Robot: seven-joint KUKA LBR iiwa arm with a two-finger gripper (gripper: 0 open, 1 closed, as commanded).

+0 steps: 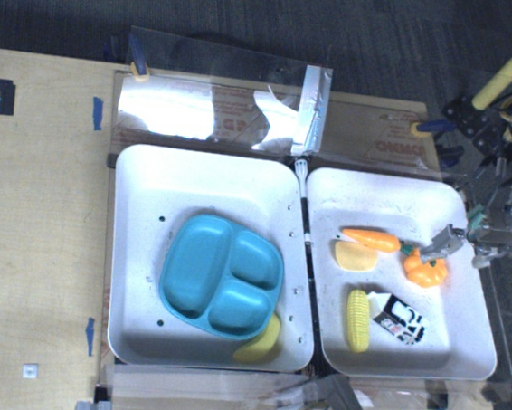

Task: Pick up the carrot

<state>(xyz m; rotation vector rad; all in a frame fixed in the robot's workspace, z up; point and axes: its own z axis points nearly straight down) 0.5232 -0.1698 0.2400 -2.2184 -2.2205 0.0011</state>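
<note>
Corn [357, 320] near front rim; carrot [372, 240] mid-bin, open floor behind

Your carrot [372, 240], orange with a green stub at its right end, lies flat and nearly level in the right bin [402, 199], toward the back, its underside touching a pale yellow piece [352, 256] just in front.

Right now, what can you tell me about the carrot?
The carrot is a small, smooth orange toy that looks plastic, with a green tip at its right end. It lies flat on its side in the right bin, near the back, its lower left edge touching a pale yellow piece.
</note>
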